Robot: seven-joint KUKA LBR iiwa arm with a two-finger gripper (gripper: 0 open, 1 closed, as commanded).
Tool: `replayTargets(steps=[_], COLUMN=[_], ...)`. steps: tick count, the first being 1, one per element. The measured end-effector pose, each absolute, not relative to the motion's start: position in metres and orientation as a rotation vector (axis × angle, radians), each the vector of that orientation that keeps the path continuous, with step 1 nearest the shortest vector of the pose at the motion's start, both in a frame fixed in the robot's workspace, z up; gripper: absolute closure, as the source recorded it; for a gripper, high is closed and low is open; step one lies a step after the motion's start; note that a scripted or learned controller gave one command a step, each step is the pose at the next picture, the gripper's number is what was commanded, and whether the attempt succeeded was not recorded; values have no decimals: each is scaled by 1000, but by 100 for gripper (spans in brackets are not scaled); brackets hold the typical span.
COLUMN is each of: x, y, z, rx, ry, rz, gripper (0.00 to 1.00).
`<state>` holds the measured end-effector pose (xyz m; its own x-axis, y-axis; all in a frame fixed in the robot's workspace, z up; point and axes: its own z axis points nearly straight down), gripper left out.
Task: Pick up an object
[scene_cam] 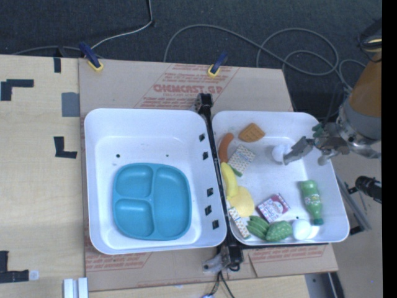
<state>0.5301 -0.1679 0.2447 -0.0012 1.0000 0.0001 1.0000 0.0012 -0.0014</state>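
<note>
Gripper sits over the right edge of the right bin, reaching in from the arm's side; grey wrist and orange band behind it. Two dark fingers splay apart, nothing seen between them, so open and not holding.

Just off the nearer fingertip, toward the bin's middle: a small white ball, close to the tip, contact unclear. Beyond that, further from the gripper: a checked packet, an orange-brown cracker shape toward the bin's far rim, and a red-orange sausage against the divider wall.

Below the gripper, toward the bin's near rim: green bottle lying along the right wall, white egg-like object just past its lower end. Left of those: red-and-white box, green bumpy vegetables, yellow banana and a yellow block along the divider.

Well away from the gripper, across the divider: left bin with a blue sectioned plate lying flat in it. Both bins rest on cardboard clamped by two yellow-and-blue clips.
</note>
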Motion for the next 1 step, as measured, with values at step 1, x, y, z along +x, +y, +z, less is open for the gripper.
replayTargets(steps=[1], x=[612], y=[-132], z=[167], rx=[-2218], ry=[-2222], rz=[3], gripper=[0])
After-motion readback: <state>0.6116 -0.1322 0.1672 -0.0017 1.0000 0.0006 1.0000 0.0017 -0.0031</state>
